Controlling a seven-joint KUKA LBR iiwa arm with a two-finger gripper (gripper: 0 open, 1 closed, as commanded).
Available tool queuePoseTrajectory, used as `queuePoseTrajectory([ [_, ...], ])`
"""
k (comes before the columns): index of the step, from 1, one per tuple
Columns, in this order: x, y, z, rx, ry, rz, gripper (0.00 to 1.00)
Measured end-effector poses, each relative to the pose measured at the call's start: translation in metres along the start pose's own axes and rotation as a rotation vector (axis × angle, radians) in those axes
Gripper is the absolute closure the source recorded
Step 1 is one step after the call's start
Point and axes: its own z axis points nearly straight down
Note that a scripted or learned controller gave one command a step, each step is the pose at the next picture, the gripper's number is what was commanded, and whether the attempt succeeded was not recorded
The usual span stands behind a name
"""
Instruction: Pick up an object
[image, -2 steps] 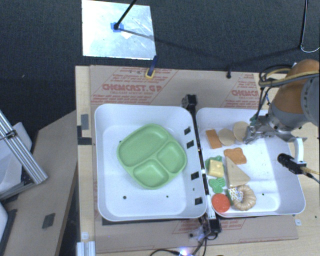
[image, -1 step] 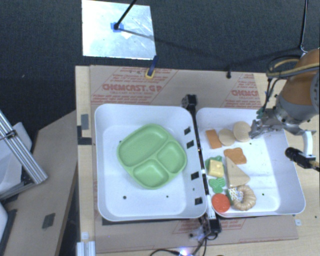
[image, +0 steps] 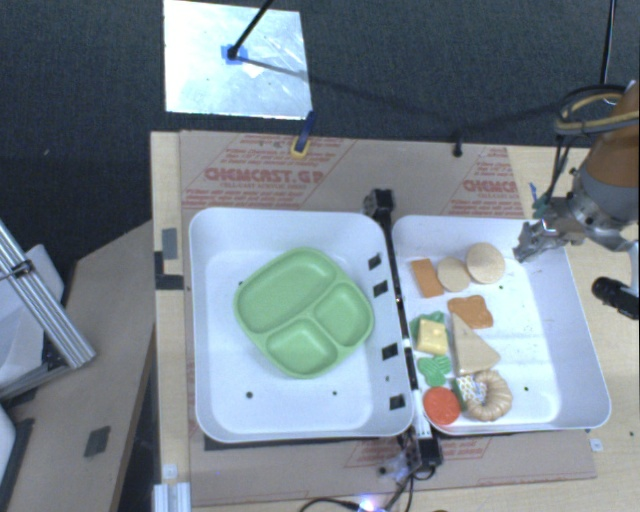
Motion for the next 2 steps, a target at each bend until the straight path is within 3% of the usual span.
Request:
queuePoseTrajectory([
  [1,0.000,0.001,-0.038,-0.001,0.000,-0.001,1.00],
  [2,0.044,-0.013,-0.048,-0.001,-0.001,0.000,1.00],
])
